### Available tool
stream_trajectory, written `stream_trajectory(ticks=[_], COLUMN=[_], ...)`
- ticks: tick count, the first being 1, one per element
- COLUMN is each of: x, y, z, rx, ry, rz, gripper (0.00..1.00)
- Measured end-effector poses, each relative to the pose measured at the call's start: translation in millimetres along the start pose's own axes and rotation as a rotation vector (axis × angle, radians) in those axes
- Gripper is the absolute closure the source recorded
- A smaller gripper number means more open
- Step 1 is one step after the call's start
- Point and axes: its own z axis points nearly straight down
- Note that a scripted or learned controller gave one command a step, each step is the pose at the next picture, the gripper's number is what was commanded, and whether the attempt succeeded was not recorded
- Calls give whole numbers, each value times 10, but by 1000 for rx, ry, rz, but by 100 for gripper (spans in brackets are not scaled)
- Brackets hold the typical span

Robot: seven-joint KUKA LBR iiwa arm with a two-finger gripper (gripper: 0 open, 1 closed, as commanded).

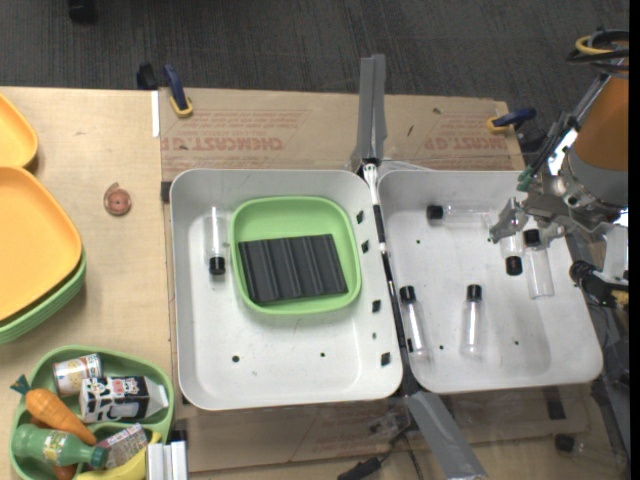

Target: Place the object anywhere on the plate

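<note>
Clear vials [471, 318] lie in the right bin [560, 368], far from the plate [245, 223], and we cannot tell our gripper's [515, 230] state, so one might slip.

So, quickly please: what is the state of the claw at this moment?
Claw: over the right bin, above the clear tubes; whether it is open, closed or holding anything cannot be told.
</note>
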Motion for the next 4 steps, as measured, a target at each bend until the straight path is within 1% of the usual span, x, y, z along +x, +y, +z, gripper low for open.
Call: stream_trajectory(ticks=[1, 2, 3, 4], x=[0, 316, 326, 428], y=[1, -374, -383, -567], z=[-2, -527, -445, -629], rx=[0, -1, 0, 0], ry=[0, 0, 0, 0], rz=[0, 89, 336, 507], gripper=[0, 0, 0, 0])
